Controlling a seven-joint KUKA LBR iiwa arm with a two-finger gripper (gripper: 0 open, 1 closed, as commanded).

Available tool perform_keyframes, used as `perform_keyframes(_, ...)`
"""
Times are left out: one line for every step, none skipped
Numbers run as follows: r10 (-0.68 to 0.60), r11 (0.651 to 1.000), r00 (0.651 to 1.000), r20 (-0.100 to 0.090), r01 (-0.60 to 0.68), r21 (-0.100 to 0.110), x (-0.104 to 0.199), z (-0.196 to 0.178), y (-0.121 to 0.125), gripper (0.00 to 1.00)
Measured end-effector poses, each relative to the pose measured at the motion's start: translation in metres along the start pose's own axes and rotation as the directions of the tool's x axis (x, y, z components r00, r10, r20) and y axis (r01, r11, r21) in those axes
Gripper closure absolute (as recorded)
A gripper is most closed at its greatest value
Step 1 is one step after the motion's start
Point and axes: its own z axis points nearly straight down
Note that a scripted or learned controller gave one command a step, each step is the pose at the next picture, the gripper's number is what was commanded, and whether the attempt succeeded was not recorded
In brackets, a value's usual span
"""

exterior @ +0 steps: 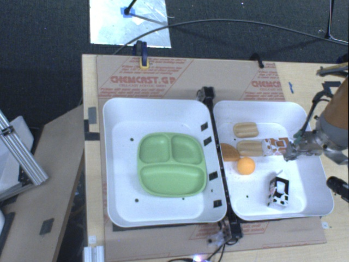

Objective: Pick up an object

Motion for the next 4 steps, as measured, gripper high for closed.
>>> perform_keyframes(-0.001, 1.0, 1.0, 0.0, 0.001, 0.0, -0.005, -0.046, 0.007, 1.0)
perform_keyframes(-0.002, 1.0, 1.0, 0.001, 0.002, -0.002, -0.006, -0.1, 0.009, 1.0)
perform_keyframes(-0.005, 1.0, 1.0, -0.003, 0.005, 0.004, 0.042, -0.088, 0.008, 1.0)
perform_keyframes(-0.005, 1.0, 1.0, -0.004, 0.005, 0.004, 0.092, -0.079, 0.011, 1.0)
